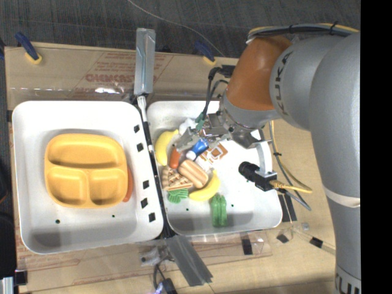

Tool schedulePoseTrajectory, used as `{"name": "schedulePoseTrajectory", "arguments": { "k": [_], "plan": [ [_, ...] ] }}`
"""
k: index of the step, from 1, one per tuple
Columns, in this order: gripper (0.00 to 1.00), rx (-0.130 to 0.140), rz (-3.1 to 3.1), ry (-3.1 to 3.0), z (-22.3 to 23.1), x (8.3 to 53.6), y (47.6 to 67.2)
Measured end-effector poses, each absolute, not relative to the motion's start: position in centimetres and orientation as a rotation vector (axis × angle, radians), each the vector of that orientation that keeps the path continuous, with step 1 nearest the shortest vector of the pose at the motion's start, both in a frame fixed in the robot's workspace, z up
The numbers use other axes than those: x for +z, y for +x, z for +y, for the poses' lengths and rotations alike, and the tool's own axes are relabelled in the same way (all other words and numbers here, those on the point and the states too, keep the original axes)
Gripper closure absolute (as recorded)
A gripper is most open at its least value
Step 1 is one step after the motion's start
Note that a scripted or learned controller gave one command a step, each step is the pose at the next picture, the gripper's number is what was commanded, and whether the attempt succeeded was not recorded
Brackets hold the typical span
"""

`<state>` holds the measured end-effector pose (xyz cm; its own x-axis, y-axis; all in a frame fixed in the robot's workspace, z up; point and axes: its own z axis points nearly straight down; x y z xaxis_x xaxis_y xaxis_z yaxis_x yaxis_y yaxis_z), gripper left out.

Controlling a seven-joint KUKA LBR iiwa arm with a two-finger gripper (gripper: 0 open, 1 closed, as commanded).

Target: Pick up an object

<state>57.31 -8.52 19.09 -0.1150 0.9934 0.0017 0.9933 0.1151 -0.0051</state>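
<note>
The gripper point(197, 138) hangs low over the right bin point(257, 210), above a heap of glossy plastic toy food; whether it grips anything cannot be told. Beneath it lie a ridged hot dog point(193, 172), a curved banana point(208, 190), a waffle point(173, 179) and a green pepper point(218, 210). The left bin point(37, 225) holds a yellow sectioned tray point(86, 168).

The end effector point(199, 138) hangs over the right bin point(257, 216), above a heap of toy food point(190, 170) just below and left of it. Further left sits the left bin point(30, 225) — a divided tray point(86, 170) in it.
</note>
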Motion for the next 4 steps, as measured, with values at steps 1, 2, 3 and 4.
{"name": "schedulePoseTrajectory", "arguments": {
  "k": [1, 2, 3, 4],
  "plan": [
    [0.00, -0.007, -2.300, -2.156, -13.5, 9.8, 50.3],
    [1.00, -0.008, -2.308, -2.143, -13.3, 10.7, 50.4],
    [1.00, -0.001, -2.078, -2.353, -14.4, 9.2, 47.8],
    [1.00, -0.008, -2.186, -2.264, -9.5, 39.4, 50.5]
  ]
}}
